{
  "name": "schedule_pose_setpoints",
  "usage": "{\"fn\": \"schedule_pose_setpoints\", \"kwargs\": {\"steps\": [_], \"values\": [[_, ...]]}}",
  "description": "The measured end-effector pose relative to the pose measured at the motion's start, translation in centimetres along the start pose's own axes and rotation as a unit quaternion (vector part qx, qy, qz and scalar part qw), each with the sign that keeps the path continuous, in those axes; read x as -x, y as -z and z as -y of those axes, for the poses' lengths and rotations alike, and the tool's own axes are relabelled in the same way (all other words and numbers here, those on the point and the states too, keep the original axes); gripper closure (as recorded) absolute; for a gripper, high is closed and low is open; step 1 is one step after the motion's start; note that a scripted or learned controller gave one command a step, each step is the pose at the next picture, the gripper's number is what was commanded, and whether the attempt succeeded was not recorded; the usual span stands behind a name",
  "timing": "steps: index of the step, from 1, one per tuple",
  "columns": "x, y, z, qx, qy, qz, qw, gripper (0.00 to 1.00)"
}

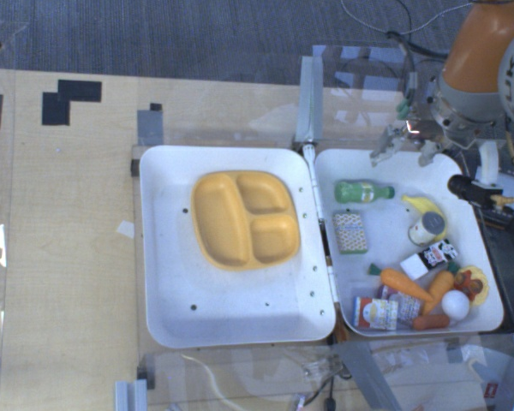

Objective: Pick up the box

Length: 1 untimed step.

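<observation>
Gripper: the gripper (406, 146) sits at the upper edge of the right bin (487, 229), fingers spread apart, nothing between them.
Box, location: a small patterned box (351, 231) lies flat on the bin floor in the left half of the right bin, just below the green bottle (363, 193), well apart from the gripper.
Box, form: rectangular, low, with a fine dotted print; judged to be light card that may slide under a push.
Second candidate: a red and white carton (379, 312) lies at the lower edge of the bin, touching the carrot (404, 284); judged a possible wrong target.
Risk, neighbours: the bottle is rounded and smooth; a finger descending near it would likely roll it.
Risk, grasp: the box lies flat, so fingers may skid over its top or pinch only a corner.
Risk, clutter: the lower right pile holds a white egg (455, 303), smooth and round, easily disturbed.
Left bin: a yellow compartment tray (244, 218), glossy moulded plastic, rounded corners.
Table: pale wood-grain table (60, 255).
</observation>
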State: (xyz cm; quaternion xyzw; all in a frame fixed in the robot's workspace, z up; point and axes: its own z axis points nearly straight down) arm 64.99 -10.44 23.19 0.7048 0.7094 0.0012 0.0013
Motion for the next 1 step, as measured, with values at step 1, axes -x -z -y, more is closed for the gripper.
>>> {"fn": "schedule_pose_setpoints", "kwargs": {"steps": [1], "values": [[-7.05, -4.67, 2.87, 0.000, 0.038, 0.000, 0.9993, 0.00]]}}
